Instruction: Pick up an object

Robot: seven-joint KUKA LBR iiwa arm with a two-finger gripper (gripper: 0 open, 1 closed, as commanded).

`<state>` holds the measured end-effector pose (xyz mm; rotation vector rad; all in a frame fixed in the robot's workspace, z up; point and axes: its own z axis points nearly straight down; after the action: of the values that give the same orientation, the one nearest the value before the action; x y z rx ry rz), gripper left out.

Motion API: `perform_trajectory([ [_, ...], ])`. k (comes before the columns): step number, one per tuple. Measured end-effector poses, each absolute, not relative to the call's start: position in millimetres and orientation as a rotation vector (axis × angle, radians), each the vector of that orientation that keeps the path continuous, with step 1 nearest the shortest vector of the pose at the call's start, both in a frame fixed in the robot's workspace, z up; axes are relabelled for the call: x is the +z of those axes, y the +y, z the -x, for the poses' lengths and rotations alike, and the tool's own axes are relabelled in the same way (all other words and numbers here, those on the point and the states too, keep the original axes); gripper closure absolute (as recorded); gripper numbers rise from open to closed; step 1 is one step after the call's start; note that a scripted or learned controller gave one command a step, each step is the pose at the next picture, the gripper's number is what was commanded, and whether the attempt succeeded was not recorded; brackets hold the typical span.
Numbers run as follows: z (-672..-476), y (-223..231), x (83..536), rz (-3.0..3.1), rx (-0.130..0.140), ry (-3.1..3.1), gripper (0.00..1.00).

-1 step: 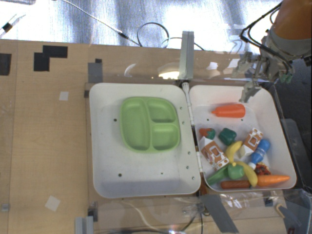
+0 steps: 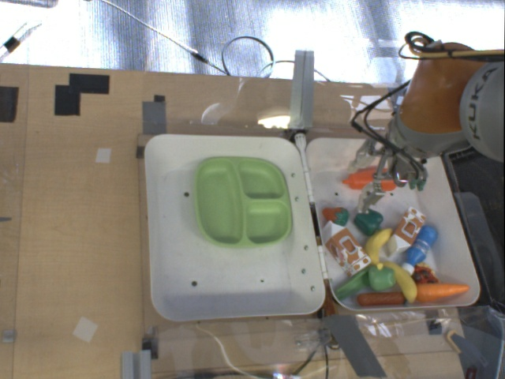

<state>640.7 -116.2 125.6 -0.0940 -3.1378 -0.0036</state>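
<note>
Grey fingers [image 2: 377, 189] hung over the right bin's [image 2: 467, 247] far edge beside an orange carrot [image 2: 359, 179]; their state was unclear.

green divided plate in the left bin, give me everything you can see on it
The green plate is pale lime, looks like matte plastic, a rounded rectangle with a raised rim. It has three compartments: one long one on the view's left and two smaller ones stacked on the right. It lies flat, right side up, slightly upper-centre on the floor of the left bin, nearer the divider side. Nothing sits in it, and only the bin floor touches it. The gripper is over the other bin.
</note>
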Motion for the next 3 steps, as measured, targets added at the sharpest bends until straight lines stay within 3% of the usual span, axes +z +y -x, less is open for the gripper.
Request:
perform_trajectory([
  [1, -594.6, -86.0, 89.2, 0.217, 0.0, -3.148, 0.0],
  [2, -539.5, -89.0, 89.9, 0.232, 0.0, -3.148, 0.0],
  [3, -544.4, -88.0, 104.2, 0.224, 0.001, -3.163, 1.0],
])
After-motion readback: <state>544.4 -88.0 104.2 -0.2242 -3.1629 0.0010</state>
